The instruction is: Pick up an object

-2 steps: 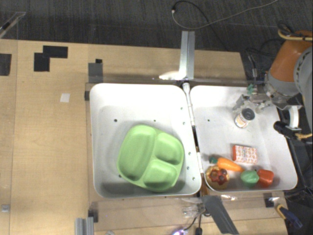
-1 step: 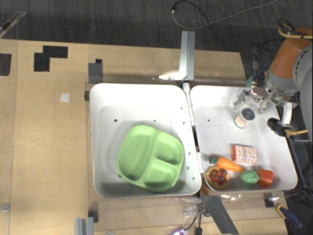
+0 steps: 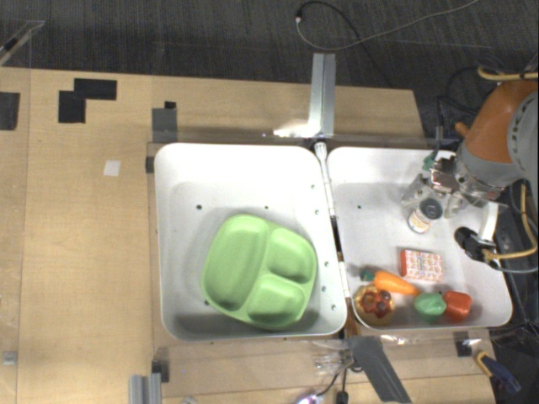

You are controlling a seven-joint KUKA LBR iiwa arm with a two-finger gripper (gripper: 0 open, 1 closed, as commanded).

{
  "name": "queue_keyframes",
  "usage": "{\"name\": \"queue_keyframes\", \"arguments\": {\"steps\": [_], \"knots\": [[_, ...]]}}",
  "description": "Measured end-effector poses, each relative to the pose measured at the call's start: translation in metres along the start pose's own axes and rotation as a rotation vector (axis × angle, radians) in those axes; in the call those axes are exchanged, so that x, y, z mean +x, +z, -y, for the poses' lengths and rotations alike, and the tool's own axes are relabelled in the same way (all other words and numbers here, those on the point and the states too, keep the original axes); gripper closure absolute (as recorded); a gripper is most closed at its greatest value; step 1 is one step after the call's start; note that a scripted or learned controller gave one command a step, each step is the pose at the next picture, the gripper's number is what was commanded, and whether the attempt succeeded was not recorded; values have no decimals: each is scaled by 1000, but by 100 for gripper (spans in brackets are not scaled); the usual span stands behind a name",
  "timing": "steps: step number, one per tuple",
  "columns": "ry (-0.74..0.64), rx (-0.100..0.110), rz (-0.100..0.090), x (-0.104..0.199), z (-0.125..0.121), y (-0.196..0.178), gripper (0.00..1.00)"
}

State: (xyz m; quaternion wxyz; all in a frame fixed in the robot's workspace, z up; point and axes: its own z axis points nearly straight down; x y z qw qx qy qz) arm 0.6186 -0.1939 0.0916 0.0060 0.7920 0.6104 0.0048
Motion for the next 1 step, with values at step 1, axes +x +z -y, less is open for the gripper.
{"name": "queue_keyframes", "arguments": {"steps": [1], "knots": [[-234,14,-2,10,-51,4,0]]}}
